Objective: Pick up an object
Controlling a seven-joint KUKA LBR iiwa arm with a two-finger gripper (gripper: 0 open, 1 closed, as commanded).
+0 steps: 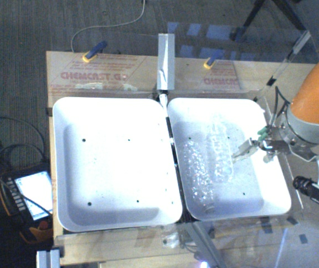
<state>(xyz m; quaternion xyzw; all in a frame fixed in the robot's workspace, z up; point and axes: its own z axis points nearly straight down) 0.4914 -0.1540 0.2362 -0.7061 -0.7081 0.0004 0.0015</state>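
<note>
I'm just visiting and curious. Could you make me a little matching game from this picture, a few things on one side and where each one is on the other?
Things:
1. clear plastic bottle
2. gripper
3. blue-and-yellow clamp
4. tablet

Places:
A. on the floor, left of the bench
B. over the right bin, beside the bottle
C. lying in the right bin
D. on the bench's far edge, behind the left bin

Pairs: 1-C, 2-B, 3-D, 4-A

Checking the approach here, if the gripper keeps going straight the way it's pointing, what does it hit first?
Probably the clear plastic bottle lying in the right bin; the gripper points left at it, though depth is unclear.
</note>
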